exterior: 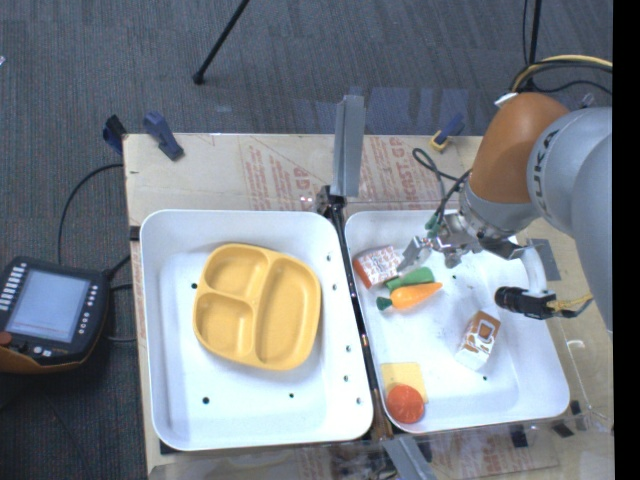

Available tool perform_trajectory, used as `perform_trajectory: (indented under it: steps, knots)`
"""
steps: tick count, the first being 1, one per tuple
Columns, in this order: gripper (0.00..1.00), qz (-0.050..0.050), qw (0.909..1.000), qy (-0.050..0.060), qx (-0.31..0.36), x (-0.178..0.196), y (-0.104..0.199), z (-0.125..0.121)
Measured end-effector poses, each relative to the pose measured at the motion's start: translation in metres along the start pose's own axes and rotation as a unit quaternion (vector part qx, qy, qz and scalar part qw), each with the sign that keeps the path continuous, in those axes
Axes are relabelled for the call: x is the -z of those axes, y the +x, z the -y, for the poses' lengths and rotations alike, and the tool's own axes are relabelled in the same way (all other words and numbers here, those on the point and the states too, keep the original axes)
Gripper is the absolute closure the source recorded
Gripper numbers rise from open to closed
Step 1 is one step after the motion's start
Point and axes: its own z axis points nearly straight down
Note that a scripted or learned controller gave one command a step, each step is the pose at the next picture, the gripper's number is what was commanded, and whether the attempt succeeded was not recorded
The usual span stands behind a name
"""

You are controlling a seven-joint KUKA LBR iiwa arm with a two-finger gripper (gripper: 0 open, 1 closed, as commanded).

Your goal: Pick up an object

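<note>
Seen from above, a bench carries two white bins. The left bin (160,268) holds a yellow divided plate (260,306). In the right bin (540,383), the arm's end effector (432,246) hangs low just above a toy carrot (412,294); whether it is apart or together cannot be told. Nearby lie a red-and-white packet (378,264), a small carton (479,339) and a red disc (406,403). Nothing looks lifted, so the pick seems not yet done.
</note>
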Motion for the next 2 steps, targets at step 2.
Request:
perform_trajectory:
  steps: [2]
  knots:
    - [0.0,0.003,0.9859,-0.006,0.167,-0.027,0.016,0.067]
